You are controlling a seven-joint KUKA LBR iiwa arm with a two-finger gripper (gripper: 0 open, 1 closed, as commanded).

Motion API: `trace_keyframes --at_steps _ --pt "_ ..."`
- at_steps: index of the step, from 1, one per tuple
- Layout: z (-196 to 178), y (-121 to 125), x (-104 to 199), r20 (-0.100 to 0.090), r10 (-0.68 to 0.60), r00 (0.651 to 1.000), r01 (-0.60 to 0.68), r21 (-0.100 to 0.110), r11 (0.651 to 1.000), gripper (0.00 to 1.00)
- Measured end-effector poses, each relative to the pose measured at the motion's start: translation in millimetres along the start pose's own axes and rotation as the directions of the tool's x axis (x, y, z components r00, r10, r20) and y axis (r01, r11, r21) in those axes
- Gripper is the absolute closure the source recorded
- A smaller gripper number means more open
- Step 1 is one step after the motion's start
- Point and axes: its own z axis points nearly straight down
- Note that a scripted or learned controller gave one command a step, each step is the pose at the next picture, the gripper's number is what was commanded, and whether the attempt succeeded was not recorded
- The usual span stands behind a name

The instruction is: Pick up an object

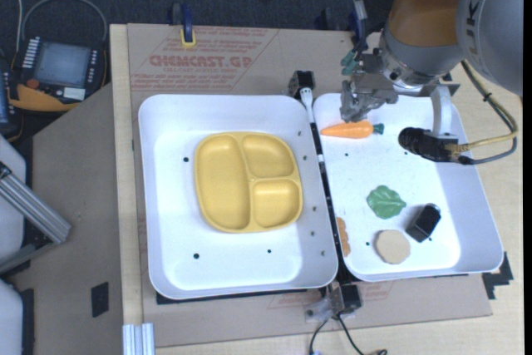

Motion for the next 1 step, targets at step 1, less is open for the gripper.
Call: trace_keyframes --at_steps 1 --pt "0.6 8.2 58.3 0.000 0.000 1.000 0.000 -0.001 1.000 1.00"
